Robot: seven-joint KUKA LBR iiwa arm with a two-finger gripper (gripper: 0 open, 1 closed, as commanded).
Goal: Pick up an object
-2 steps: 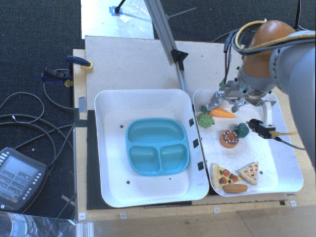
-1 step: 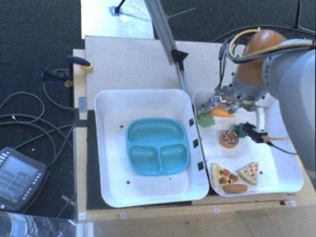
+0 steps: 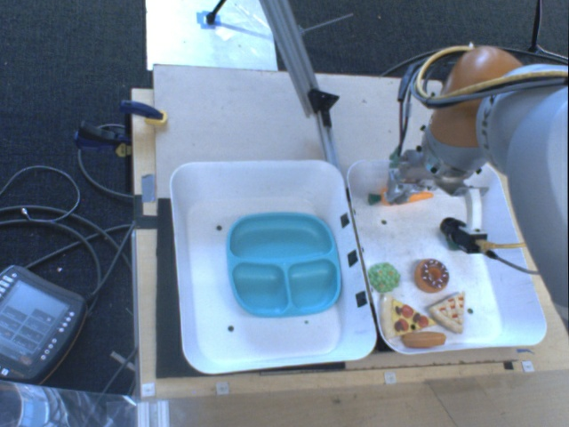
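My gripper (image 3: 402, 183) is low over the far left part of the right bin (image 3: 516, 314). Directly beneath it lies an orange carrot-like toy (image 3: 414, 197) with a green end, partly covered by the gripper. Nearer the front of the same bin lie a green broccoli piece (image 3: 384, 277), a brown donut (image 3: 432, 275), two pizza slices (image 3: 403, 314) (image 3: 449, 311) and a hot dog (image 3: 423, 338). Whether the carrot is between the fingers is hidden.
The left bin (image 3: 200, 327) holds a blue divided plate (image 3: 284, 263). A slanted metal pole (image 3: 293, 47) crosses above the bench behind the bins. Cables and a handheld pendant (image 3: 36, 318) lie on the floor at the left.
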